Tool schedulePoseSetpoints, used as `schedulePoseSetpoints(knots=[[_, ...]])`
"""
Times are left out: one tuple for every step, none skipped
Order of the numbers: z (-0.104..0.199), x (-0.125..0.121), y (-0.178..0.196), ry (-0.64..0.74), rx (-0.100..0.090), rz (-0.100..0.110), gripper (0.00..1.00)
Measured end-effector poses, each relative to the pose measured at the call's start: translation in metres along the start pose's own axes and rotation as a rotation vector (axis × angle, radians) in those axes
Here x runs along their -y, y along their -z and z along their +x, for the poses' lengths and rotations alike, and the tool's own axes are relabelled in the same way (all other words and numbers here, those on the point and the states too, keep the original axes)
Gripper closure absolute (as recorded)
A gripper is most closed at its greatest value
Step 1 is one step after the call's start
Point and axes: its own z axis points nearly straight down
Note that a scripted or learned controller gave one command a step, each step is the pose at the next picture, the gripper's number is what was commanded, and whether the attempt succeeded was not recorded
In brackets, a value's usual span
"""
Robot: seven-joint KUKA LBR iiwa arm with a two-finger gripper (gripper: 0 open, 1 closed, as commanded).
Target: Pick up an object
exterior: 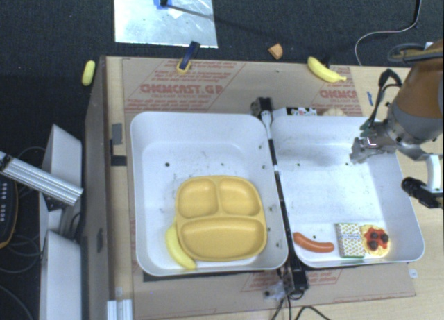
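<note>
Rightward, jaws point(362, 148) above right bin point(326, 180)

Cardboard-topped bench point(208, 79) bears two white bins point(149, 173) side by side, banana point(325, 69) behind

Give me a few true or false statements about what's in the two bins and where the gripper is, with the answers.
1. The yellow plate lies in the left bin. True.
2. The hot dog lies in the left bin. False: it is in the right bin, near its front edge.
3. A banana lies against the plate's front left edge. True.
4. The gripper is above the left bin. False: it is over the right bin's far right part.
5. The pizza slice lies beside the hot dog in the right bin. True.
6. The gripper is touching the hot dog. False: it is well apart from it, toward the bin's back.
</note>
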Motion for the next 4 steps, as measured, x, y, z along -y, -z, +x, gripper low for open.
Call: schedulePoseSetpoints(knots=[[0.000, -0.001, 0.011, 0.004, 0.001, -0.003, 1.00], [0.000, -0.002, 0.022, 0.008, 0.002, -0.006, 1.00], [0.103, -0.002, 0.034, -0.007, -0.005, 0.008, 1.00], [0.102, -0.002, 0.045, -0.004, -0.004, 0.005, 1.00]])
